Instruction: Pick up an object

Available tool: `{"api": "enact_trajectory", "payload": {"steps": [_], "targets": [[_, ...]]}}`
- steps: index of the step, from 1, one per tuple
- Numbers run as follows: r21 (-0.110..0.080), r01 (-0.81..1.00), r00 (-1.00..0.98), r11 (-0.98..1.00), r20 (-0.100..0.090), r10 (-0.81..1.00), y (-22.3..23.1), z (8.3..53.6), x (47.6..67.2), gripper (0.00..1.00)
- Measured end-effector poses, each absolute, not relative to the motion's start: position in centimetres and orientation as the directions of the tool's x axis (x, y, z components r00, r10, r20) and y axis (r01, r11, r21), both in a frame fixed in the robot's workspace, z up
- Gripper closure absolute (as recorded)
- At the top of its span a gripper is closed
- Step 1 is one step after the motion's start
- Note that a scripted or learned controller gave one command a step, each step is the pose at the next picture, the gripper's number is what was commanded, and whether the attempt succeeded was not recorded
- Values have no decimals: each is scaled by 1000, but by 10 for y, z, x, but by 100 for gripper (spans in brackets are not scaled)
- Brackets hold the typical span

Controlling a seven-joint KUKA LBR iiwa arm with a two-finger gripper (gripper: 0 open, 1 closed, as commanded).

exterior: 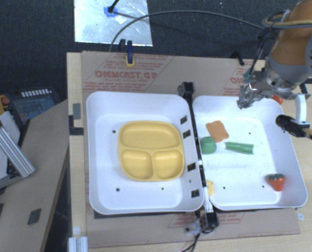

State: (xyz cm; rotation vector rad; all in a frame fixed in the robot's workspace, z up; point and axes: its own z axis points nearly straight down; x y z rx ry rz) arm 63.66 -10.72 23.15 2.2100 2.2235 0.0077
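Tray (148,156), yellow with three compartments, sits in the left bin (100,140). In the right bin (289,161) lie an orange piece (217,130), a green lump (207,145), a green pod (239,147) and a strawberry (276,181). The gripper (245,101) hangs over that bin's far edge; whether it's parted, I cannot tell.

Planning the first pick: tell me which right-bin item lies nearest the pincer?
The flat orange piece, lying uppermost in the right bin, closest below the pincer.

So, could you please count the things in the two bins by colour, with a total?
Yellow: 2, the divided tray and a small yellow piece at the divider.
Green: 2, a round green piece and a long green piece.
Orange: 1, a flat orange piece.
Red-orange: 1, a strawberry-like toy.
Total: 6
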Motion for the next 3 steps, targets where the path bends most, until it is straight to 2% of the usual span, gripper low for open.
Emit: {"api": "enact_trajectory", "payload": {"steps": [1,3], "targets": [[6,1000,-6,6,-1,1000,-107,260,638,100],[-1,1000,-8,8,2,1000,-16,230,590,100]]}}
